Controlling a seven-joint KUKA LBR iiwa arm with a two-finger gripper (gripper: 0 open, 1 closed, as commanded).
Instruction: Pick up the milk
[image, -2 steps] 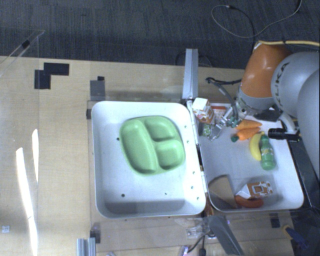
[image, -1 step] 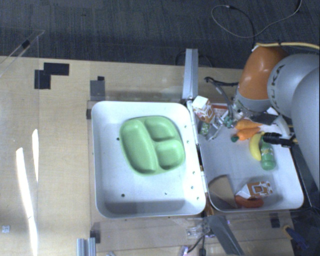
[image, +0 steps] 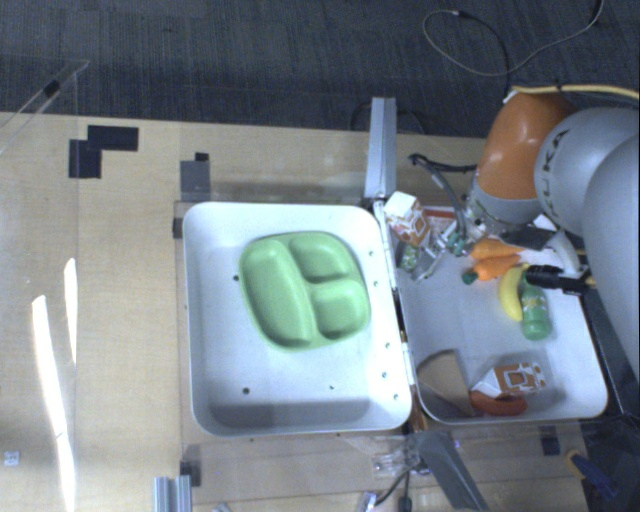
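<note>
The milk (image: 403, 213) is a small white carton with red print. It stands in the far left corner of the right bin (image: 455, 325), against the wall between the two bins. My gripper (image: 438, 248) hangs just right of the carton and slightly nearer the camera, low over the bin floor. Nothing visibly sits in it. Above the gripper, the wrist with its orange band (image: 517, 150) reaches in from the right.
A carrot (image: 495, 264), a banana (image: 511, 296) and a green bottle (image: 536, 319) lie just right of the gripper. A small printed box (image: 516, 378), a sausage (image: 497, 404) and a brown piece (image: 446, 377) sit at the bin's near side. The left bin (image: 215, 380) holds a green divided plate (image: 304, 288).
</note>
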